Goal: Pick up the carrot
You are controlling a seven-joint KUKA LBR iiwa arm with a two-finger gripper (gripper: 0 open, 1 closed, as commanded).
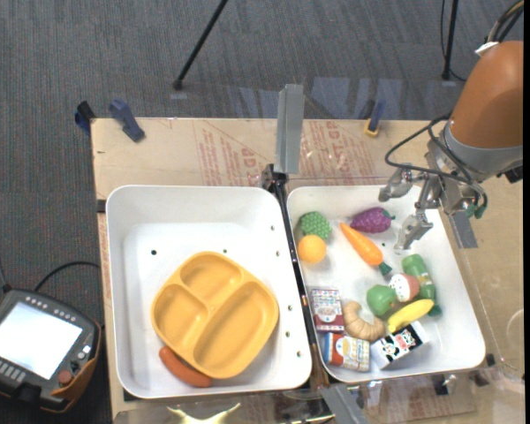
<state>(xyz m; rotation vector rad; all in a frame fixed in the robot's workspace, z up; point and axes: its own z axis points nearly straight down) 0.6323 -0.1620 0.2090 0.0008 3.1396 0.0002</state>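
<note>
reaching in from the right, the grey arm (486, 95) hangs over the right bin's (464, 276) far corner, orange band up top, wrist pointing down. left bin (128, 237) carries the yellow divided plate (215, 314), a sausage (185, 368) tucked at its near edge. gripper (408, 210) hovers above the bin floor, fingers spread apart, nothing between them. purple eggplant (371, 220) sits just left of it. carrot (363, 246) lies at a slant mid-bin, below the eggplant, beside the orange (312, 249), apart from the gripper. croissant (363, 321) and banana (411, 314) lie nearer the front.
</note>
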